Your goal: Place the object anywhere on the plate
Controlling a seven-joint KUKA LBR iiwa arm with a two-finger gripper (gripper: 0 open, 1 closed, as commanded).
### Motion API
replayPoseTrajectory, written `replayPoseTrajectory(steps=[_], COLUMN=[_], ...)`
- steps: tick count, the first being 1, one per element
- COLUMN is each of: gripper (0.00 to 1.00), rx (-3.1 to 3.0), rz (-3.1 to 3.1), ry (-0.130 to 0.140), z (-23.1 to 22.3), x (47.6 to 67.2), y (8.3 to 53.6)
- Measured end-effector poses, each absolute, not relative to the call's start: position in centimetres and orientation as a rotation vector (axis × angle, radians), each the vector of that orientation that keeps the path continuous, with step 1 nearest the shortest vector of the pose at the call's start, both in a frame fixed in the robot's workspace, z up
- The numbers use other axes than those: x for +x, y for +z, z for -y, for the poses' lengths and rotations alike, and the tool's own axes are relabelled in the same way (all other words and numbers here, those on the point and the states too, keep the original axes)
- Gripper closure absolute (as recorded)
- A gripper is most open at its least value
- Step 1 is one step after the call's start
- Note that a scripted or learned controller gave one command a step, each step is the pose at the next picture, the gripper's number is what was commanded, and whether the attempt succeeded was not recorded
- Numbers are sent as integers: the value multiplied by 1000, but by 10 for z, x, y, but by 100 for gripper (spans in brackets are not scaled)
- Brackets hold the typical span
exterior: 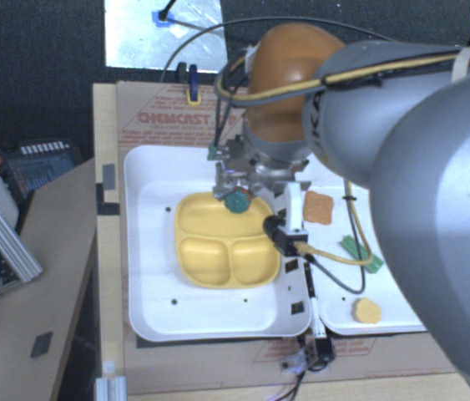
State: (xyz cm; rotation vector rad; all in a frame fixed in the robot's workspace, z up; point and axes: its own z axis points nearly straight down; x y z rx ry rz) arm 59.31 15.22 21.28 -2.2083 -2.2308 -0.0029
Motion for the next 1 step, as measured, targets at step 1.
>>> replayPoseTrajectory(steps=[1], gripper=[0], rx=[-2217], rz=[2225], ry=[-1], z=[-148], x=[594], y=[213])
